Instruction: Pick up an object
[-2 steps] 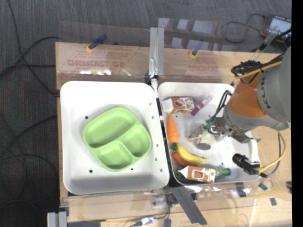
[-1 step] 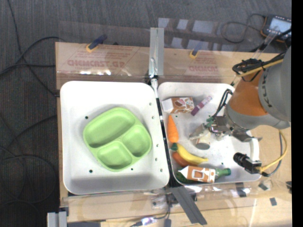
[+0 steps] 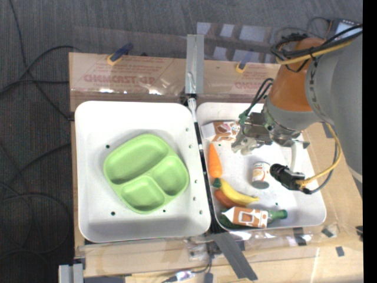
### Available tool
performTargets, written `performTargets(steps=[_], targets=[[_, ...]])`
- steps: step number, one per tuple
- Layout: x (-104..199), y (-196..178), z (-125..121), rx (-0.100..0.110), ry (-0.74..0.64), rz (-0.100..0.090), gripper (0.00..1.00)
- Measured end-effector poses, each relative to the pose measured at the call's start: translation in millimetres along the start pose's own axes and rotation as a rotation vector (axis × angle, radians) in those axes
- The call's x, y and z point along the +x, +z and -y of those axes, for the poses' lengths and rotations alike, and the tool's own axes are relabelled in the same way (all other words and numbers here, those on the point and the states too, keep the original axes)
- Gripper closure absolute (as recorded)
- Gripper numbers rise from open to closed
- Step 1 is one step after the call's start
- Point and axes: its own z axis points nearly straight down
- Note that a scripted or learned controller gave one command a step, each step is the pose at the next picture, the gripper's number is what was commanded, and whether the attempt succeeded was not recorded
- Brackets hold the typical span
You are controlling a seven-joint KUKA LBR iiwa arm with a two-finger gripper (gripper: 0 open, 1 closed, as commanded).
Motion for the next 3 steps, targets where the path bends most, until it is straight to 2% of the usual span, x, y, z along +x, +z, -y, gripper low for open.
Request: performTargets(steps=[1, 2, 3], targets=[[-1, 0, 0, 0.001, 0.001, 0.001, 0.00], [-74, 94, 40, 0.002, -0.039, -0.001, 0.00], [-43, 101, -17, -0.011, -0.193, 0.002, 0.00]])
